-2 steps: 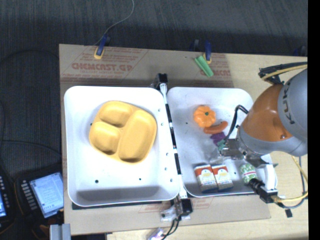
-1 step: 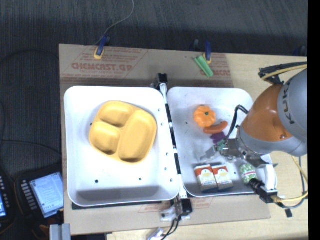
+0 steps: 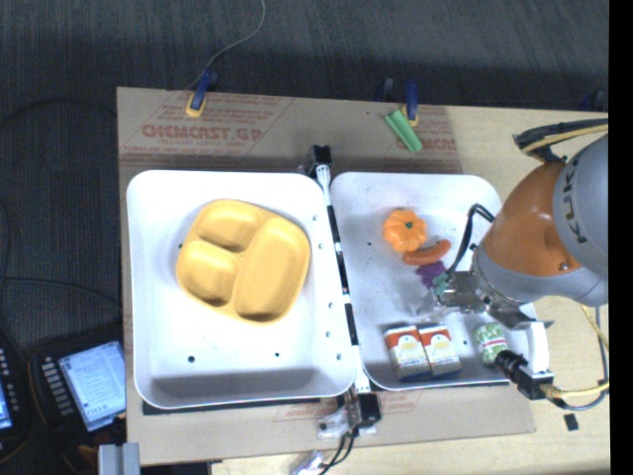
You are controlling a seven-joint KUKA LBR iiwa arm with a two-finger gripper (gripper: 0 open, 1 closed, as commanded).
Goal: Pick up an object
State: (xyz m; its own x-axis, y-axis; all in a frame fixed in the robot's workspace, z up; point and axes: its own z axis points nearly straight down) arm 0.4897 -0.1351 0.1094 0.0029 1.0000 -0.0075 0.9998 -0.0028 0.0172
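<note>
The arm (image 3: 549, 240) reaches in from the right over the right bin (image 3: 366, 191), its orange band bulking above the bin's right side and the wrist bent down toward the bin floor. The gripper (image 3: 457, 293) sits low near the bin's middle, just right of a purple thing (image 3: 428, 274) (too small to name); whether it is spread or pressed together I cannot tell. Left of it lie a small orange pumpkin (image 3: 405, 230) and a reddish sausage (image 3: 427, 254), touching. Near the front edge stand two small cartons (image 3: 422, 349) side by side, a green-labelled can (image 3: 491, 340) to their right. The left bin (image 3: 158, 364) holds a yellow divided tray (image 3: 243, 258). Both bins rest on the worktop (image 3: 564, 443).
</note>
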